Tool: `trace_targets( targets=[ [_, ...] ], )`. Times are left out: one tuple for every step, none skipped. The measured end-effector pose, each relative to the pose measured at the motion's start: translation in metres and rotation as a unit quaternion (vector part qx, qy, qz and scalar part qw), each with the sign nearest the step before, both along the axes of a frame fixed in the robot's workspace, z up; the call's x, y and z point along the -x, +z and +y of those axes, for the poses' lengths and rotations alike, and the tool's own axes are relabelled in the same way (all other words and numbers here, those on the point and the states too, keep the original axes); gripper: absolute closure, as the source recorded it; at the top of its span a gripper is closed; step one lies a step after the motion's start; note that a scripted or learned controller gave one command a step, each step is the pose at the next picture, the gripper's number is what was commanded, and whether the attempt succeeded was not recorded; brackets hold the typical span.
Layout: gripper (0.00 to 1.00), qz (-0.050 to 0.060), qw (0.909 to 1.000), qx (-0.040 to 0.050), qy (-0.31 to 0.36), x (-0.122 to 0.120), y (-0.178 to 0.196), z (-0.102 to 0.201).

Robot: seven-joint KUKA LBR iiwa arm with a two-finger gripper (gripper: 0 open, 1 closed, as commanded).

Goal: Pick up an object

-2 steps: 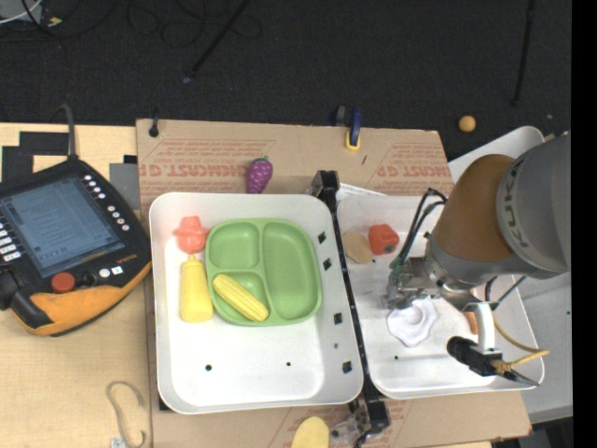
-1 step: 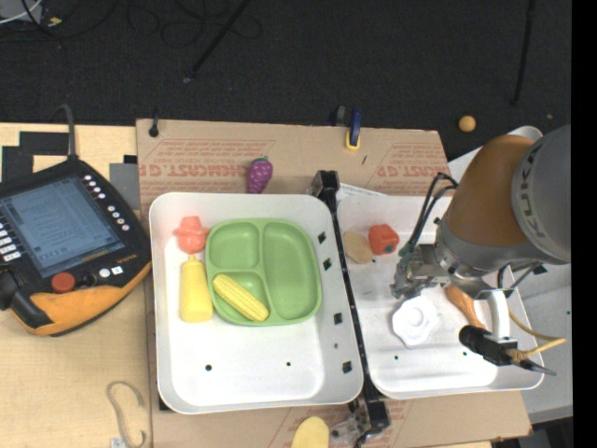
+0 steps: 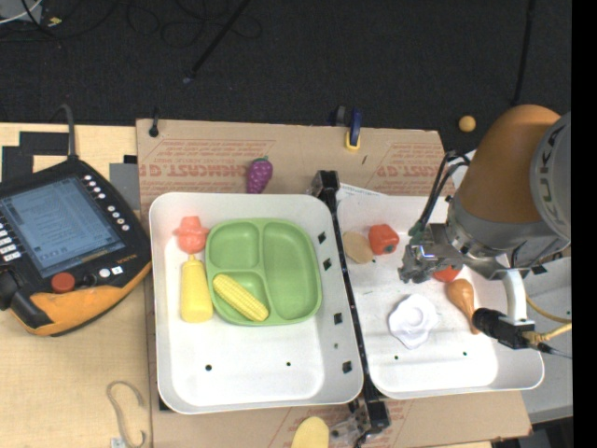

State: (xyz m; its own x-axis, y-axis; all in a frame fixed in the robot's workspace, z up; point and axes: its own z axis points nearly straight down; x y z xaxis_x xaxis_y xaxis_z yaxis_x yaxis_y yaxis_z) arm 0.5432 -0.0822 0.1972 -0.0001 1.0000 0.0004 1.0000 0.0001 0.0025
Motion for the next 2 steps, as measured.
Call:
trace_targets(
  targets=[
    [1.00,0.001,1.0000,0.0000,-0.001,0.000,0.032,-0.001],
    [1.00,0.004,1.0000,-0.0007,0.000,0.038,0.037,0.031]
  ],
)
